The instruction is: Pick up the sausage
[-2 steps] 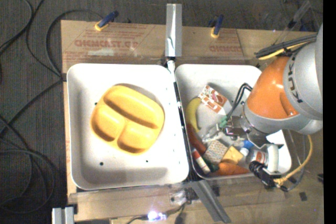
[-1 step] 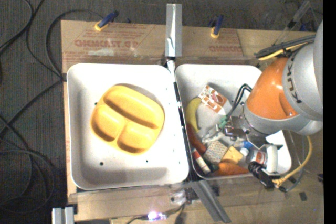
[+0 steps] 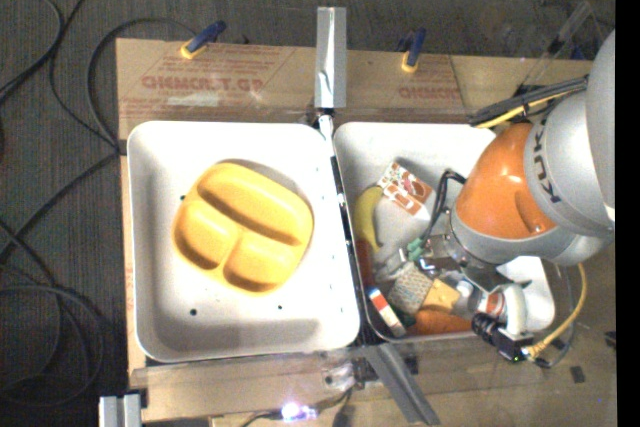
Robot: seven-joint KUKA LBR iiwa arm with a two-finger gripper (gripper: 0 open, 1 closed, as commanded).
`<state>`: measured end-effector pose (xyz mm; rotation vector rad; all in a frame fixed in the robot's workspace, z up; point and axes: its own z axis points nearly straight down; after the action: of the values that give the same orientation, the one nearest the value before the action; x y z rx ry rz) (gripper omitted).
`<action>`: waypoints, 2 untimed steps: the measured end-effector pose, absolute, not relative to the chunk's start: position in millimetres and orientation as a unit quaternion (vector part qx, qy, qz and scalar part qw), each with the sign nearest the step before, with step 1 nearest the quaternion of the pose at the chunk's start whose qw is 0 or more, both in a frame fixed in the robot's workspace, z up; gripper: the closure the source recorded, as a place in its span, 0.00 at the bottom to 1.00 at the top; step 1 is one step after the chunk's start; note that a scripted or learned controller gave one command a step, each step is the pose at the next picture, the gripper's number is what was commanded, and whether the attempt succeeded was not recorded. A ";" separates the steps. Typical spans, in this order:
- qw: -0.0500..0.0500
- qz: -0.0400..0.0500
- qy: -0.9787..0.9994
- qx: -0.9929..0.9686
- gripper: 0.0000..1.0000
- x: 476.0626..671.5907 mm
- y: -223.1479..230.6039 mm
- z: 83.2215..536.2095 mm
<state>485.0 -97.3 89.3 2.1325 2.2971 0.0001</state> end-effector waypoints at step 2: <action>0.003 0.002 0.728 0.685 0.00 485.6 -97.9 88.9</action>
<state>485.6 -97.9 88.9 2.1491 2.2828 0.0061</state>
